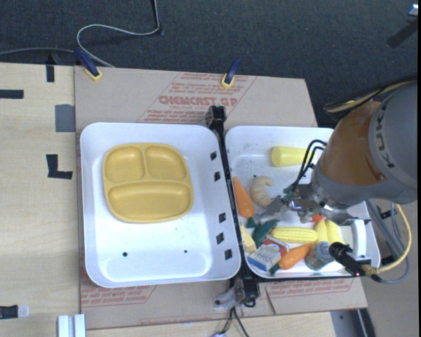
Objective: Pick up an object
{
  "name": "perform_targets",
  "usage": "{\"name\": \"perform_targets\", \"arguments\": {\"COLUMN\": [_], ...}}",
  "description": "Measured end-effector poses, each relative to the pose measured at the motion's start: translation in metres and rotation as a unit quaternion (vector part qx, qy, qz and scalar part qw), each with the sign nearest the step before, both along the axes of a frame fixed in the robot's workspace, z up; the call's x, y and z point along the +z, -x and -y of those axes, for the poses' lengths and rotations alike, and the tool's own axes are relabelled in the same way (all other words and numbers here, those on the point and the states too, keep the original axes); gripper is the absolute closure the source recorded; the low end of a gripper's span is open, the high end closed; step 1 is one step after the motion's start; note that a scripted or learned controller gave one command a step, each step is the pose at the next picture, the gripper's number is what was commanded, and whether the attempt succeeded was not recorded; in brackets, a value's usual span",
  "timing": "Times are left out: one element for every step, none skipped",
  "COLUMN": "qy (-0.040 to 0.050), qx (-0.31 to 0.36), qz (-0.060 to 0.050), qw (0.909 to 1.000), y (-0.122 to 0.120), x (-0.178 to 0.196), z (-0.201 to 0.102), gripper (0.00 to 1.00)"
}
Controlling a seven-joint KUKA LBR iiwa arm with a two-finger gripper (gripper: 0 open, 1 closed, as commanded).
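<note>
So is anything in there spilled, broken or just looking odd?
Nothing looks broken. The right bin holds toy food heaped untidily at its near end: corn cobs, carrots and more, overlapping. The left bin holds a yellow divided plate, slightly askew.

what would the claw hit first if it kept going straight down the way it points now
Probably the corn cob lying just below the claw in the right bin, or the green toy piece beside it; depth is hard to judge from this single slanted view.
</note>
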State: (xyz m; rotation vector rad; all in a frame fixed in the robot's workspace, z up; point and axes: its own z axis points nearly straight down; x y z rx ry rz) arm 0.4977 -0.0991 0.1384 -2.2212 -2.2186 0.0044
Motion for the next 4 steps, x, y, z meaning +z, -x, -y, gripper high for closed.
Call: {"name": "perform_targets", "arguments": {"qy": [-0.0006,0.0008,-0.0001,-0.0002], "qx": [0.001,0.001,0.001,0.001], "qz": [0.002,0.004,0.003,0.002], "qw": [1.0,1.0,1.0,1.0], "y": [0.011,0.013,0.013,-0.071], "x": [-0.053,-0.053,-0.043,0.046], "z": [0.01,-0.004,-0.004,-0.05], "gripper": [0.0,0.0,1.0,1.0]}}
